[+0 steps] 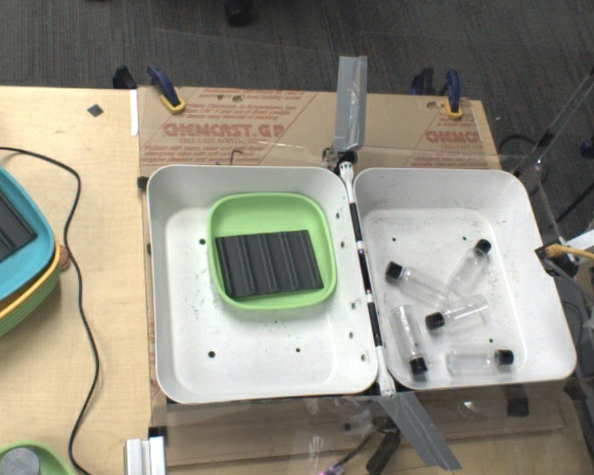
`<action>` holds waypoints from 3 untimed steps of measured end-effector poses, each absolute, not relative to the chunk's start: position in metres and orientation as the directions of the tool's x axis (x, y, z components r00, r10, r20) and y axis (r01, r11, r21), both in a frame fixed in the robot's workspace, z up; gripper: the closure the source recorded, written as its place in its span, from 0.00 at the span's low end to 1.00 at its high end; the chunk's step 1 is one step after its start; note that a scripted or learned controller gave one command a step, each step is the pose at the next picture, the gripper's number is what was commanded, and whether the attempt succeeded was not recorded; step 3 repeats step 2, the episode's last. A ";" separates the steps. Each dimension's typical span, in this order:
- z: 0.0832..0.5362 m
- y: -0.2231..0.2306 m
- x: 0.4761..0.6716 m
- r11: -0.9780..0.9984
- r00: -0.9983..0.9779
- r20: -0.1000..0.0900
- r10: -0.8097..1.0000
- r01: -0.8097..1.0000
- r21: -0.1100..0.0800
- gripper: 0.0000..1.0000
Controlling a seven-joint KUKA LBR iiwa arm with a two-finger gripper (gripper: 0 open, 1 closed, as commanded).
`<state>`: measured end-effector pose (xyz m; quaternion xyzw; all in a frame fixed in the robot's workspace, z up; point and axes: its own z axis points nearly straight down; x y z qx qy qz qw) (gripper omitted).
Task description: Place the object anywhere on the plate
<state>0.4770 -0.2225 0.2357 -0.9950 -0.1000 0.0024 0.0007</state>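
White plastic left bin [267, 359] holds a green plate [272, 205] bearing a black ridged mat [267, 263]. Touching it, the right bin [426, 211] holds several clear black-capped vials [455, 315], all lying well apart from the plate. The pincer's state cannot be told.

I count two white bins: the left bin [178, 295] at frame centre and the right bin [535, 265] beside it. The left one holds one green plate [228, 221] carrying one dark ribbed insert [270, 263]. In the right one I count five clear vials with black caps [445, 310].
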 end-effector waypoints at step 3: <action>0.229 -0.222 0.477 -0.980 0.980 -0.005 0.197 0.197 -0.003 0.00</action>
